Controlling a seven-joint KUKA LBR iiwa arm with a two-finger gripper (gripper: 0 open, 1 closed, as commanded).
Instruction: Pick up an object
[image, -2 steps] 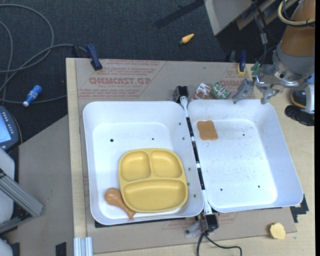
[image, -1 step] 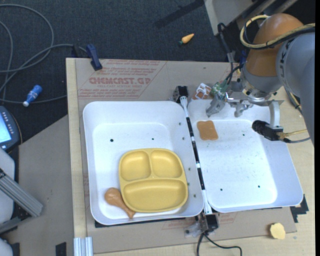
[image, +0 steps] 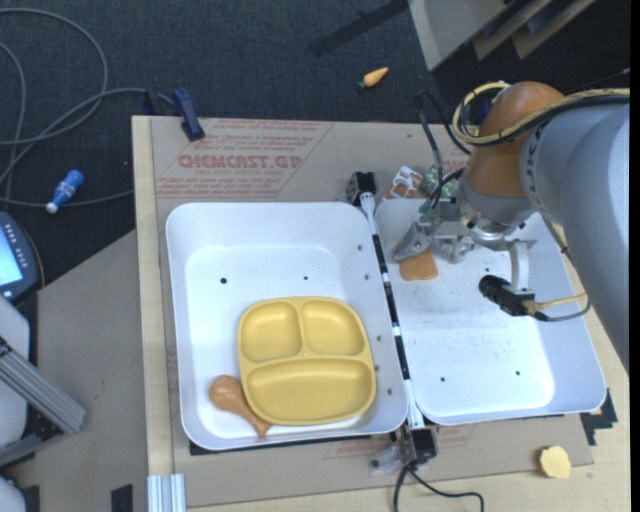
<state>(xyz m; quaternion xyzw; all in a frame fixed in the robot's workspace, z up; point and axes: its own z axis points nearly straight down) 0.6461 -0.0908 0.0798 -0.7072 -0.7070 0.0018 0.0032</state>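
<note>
Overhead, two white bins are sitting side by side on the bench. Left bin (image: 190, 300) is holding a yellow divided plate (image: 303, 358) w/ three compartments, lying flat toward the bin's near edge; an orange drumstick-shaped toy (image: 236, 400) is lying just beside the plate's near-left corner, touching or nearly touching it. Right bin (image: 480, 370) is carrying a small orange piece (image: 419, 267) near its far-left corner, close to the divider btwn the bins. Arm (image: 560, 170) is reaching in from the right, orange band (image: 510, 135) above the wrist, wrist bent down over the right bin's far side. Gripper (image: 425, 243) is hanging just above the orange piece; can't tell how its tips are set or whether it has hold of anything.
</note>
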